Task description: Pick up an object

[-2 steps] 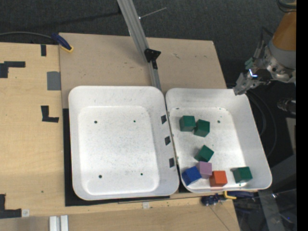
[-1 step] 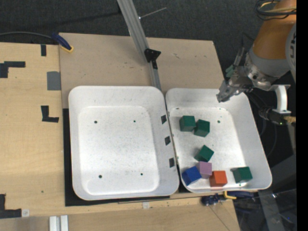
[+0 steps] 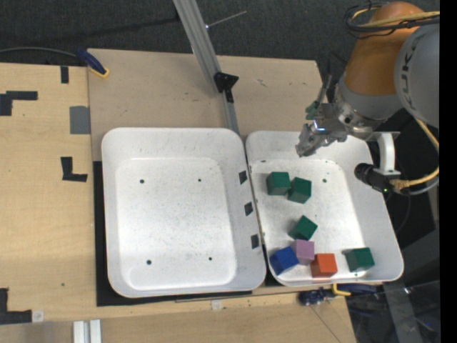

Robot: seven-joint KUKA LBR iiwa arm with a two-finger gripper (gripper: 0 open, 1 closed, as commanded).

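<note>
1. Grey arm casing at far right shows part of dark lettering, "KU" readable, rest cut off by the frame edge.
2. Orange band above the wrist is partly cropped at the top right.
3. Claw [image 3: 308, 146] hangs over the far edge of the right bin [image 3: 371, 213], small and blurred; can't tell if it's apart or together. Nothing seen in it.
4. Right bin holds the blocks: two green blocks [image 3: 278, 183] touching near the far side, just below the claw; another green one [image 3: 305, 227] mid-bin; blue block [image 3: 284, 258], purple block [image 3: 305, 250] and orange block [image 3: 324, 264] clustered at the near edge; a green block [image 3: 359, 258] at the near right corner.
5. Left bin [image 3: 171, 209] sits beside it on the wooden worktop [image 3: 43, 213].
6. Black tape marks on the worktop's left; no readable text.
7. Metal pole [image 3: 200, 38] runs out of the top of the frame.
</note>
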